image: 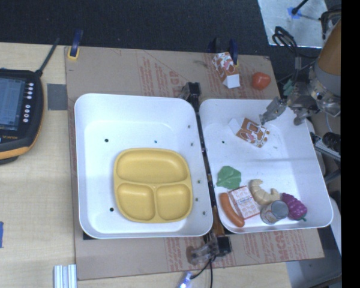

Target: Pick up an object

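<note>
My gripper (284,115) hovers over the far right part of the right bin (300,161), open, with nothing between its fingers. Its left fingertip (269,114) is just right of and above a brown-and-white packet (252,132) that lies flat in the bin's far half. Along the bin's near edge lie a green leaf (229,176), an orange sausage (231,210), a red-and-white box (245,202), a beige piece (263,191), a grey can (275,212) and purple grapes (295,207).
The left bin (96,131) holds a yellow divided plate (153,185). Beyond the right bin, on the cardboard, stand a small carton (226,68) and a red tomato (261,80). A pendant with a screen (9,113) lies at the far left of the bench.
</note>
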`<move>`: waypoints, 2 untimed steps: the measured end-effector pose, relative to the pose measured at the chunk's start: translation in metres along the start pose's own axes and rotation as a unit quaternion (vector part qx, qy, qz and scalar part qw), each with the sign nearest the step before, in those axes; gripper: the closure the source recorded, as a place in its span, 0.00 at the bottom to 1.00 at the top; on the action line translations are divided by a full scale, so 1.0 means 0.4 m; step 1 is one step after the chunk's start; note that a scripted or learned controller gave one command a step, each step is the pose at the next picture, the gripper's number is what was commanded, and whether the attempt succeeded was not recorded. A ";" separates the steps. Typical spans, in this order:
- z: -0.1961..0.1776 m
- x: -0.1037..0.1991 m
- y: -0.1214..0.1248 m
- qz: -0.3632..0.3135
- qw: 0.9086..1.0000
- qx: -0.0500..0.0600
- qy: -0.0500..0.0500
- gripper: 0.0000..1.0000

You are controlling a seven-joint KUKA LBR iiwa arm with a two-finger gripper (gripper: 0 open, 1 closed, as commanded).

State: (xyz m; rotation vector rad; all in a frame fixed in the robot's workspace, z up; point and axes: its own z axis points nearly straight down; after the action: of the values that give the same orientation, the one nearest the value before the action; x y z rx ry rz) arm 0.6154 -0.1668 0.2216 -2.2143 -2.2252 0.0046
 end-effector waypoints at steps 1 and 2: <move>0.144 0.046 0.102 0.000 1.000 0.000 -0.001 0.00; 0.319 0.029 0.106 0.000 1.000 -0.001 -0.001 0.00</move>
State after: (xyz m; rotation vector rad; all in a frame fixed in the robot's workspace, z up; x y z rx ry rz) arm 0.6572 -0.1553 0.0940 -2.2157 -2.2272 0.0032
